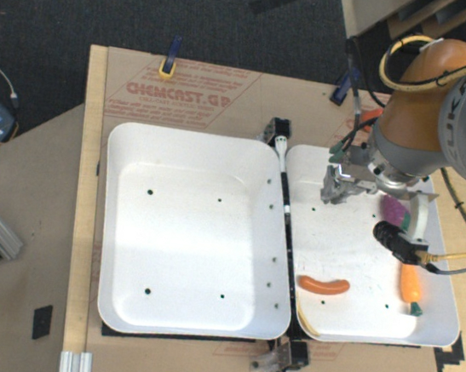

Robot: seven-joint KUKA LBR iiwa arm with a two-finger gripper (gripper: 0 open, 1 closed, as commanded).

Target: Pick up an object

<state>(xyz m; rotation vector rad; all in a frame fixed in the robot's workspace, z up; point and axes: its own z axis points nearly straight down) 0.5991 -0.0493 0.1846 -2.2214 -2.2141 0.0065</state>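
Gripper (336, 189) metal hangs over the upper-left part of the right bin (343, 321), in the upper right of the frame, beneath the orange band and grey bulk of the arm (435, 97) that reaches in from the right edge. Whether it is apart or together I cannot tell, since the wrist and its fittings hide the tips from above, and nothing can be seen gripped in it. Just to its right, partly tucked under the wrist hardware, lies a purple object (394, 212); its full shape is hidden. Further toward the lower right sits an orange carrot-like piece (411, 285) with a green end, close to the bin's right wall, and lower and nearer the frame's centre an orange-red sausage (324, 285) lies flat on the bin floor, well apart from the other two. The left bin (126, 209) takes up the middle-left of the frame, separated from the right one by a dark divider. Judged from this, the task is at the approach stage: the tool is positioned above the bin floor but no object is secured yet. The next move seems to call for choosing a target, likely the purple object as the nearest, centring over it, descending, then closing and lifting.
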